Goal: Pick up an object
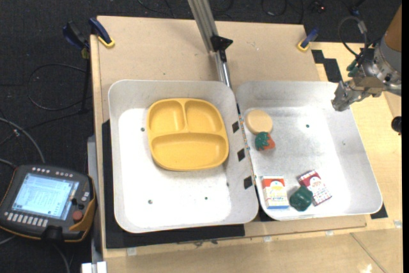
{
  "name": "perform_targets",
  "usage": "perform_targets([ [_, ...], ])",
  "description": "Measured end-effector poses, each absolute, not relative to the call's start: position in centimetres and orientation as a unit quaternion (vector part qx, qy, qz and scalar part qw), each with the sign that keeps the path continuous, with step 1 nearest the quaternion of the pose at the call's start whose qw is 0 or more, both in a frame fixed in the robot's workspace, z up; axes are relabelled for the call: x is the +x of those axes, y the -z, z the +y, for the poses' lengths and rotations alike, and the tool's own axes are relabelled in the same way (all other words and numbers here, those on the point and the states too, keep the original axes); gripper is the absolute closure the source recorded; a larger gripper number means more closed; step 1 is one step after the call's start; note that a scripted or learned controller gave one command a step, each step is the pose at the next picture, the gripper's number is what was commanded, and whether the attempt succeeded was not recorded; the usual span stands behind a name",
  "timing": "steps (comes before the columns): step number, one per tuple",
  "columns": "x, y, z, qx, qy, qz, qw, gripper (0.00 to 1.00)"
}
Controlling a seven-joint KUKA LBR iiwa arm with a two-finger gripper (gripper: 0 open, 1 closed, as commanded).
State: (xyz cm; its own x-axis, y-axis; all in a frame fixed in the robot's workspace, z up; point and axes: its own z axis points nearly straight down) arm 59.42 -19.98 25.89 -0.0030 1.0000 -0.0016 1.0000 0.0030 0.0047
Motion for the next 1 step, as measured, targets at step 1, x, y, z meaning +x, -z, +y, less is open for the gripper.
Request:
perform_targets([
  [1, 60.63, -26.19, -14.73, 0.704, -0.0013, 0.71, 0.001, 1.0],
])
